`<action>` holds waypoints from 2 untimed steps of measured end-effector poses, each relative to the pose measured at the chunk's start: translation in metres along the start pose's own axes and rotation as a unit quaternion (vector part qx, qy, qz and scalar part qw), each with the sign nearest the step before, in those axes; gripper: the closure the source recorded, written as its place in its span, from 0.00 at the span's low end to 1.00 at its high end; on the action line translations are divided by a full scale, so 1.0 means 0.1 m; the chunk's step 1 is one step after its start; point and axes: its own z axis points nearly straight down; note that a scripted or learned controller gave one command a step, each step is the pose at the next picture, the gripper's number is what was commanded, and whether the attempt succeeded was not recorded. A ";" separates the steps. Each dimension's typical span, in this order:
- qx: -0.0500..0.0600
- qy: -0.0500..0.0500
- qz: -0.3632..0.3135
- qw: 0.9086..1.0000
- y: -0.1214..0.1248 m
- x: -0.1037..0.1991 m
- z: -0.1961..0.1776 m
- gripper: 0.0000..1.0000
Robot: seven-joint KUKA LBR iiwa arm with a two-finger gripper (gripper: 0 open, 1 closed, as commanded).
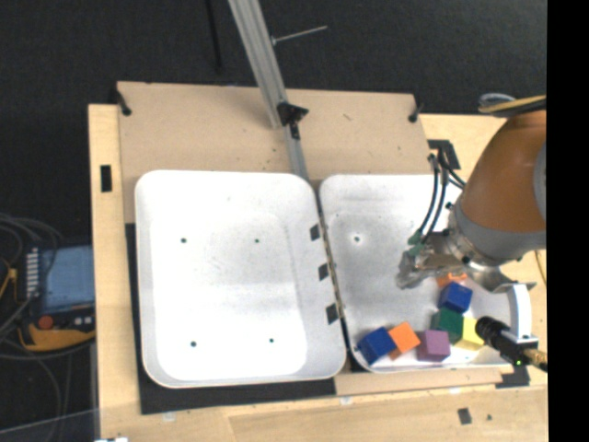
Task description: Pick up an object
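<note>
The claw hangs low over the right bin, near that bin's right side, at the end of the grey and orange arm that comes in from the right. Its metal tip is blurred and partly covered by the wrist, so whether it is wide or narrow cannot be told, and nothing can be seen between its tips.

Just below and right of the claw lies a blue block, with a sliver of something orange showing between it and the arm. Below the blue block sits a green block, and a yellow block lies beside it on the right. Along the bin's near edge three more blocks sit in a row, close together: a dark blue block, an orange block and a purple block. All of these things are gathered in the near right corner of the right bin.

Black cables run from the arm down toward the claw. The left bin sits beside the right one on the tan surface. A slanted metal rail rises from behind the bins.
</note>
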 end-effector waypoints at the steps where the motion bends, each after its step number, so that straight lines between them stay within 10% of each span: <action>1: 0.000 0.000 0.000 1.000 0.08 -0.09 -0.57 1.00; 2: 0.002 -0.001 0.000 1.000 0.43 0.31 -0.56 1.00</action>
